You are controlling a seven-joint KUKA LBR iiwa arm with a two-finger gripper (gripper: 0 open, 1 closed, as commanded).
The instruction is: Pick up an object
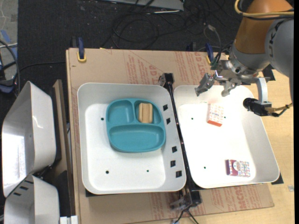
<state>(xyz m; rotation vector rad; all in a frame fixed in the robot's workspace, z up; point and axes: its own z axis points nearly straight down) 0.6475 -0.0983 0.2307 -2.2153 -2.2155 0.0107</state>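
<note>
White and orange, a small box (215, 114) lies flat in the upper part of the right bin (261, 143), apart from everything else. Just above it hangs the gripper (216, 87), its two fingers spread wide with nothing between them, clear of the box. Near that bin's lower edge rests a purple-and-white packet (238, 168). Over in the left bin (88, 139) sits a teal divided tray (133, 134), with a tan wooden block (145, 112) in its upper right compartment.
</note>
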